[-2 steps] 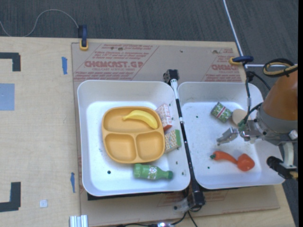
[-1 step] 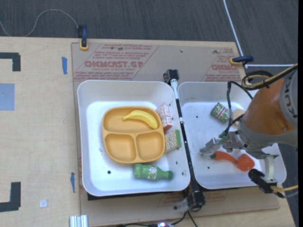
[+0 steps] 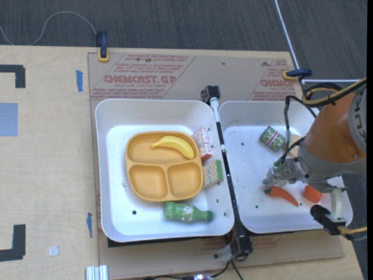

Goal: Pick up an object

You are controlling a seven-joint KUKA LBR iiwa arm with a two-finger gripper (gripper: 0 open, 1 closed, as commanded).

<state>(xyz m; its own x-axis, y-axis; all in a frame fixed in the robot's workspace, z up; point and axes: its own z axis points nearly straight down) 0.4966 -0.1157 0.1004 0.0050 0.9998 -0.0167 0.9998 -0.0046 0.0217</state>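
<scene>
While the arm reaches in from the right, these lines run from the desk's near edge to its far edge.

Green bottle [image 3: 187, 213]: smooth plastic, lying on its side in the left bin's near part, just beside the yellow plate's near rim.
Left bin [image 3: 111, 174]: shallow, white, glossy, with rounded corners.
Right bin [image 3: 247, 212]: same white shell, its floor flecked with dark specks.
Orange carrot [image 3: 283, 195]: tapered toy, matte, lying flat near the right bin's near-right corner, directly under the hand.
Orange piece [image 3: 312, 193]: short and stubby, just right of the carrot, partly covered by the arm.
Hand [image 3: 281, 174]: grey metal, low over the carrot; whether its fingers are spread or clenched cannot be told, and nothing is seen gripped.
Arm [image 3: 338, 133]: rounded orange band over a grey wrist, black cables looping around it.
Yellow plate [image 3: 165, 167]: moulded plastic, three compartments, in the middle of the left bin.
Banana [image 3: 173, 145]: curved, smooth, in the plate's far compartment.
Small packets [image 3: 207, 156]: printed, flat, wedged between the plate and the left bin's right wall.
Green can [image 3: 272, 137]: small printed cylinder, tilted, in the right bin's far part.
Cardboard sheet [image 3: 145, 74]: tan, red lettering, under both bins, clamped at its far corners.
</scene>
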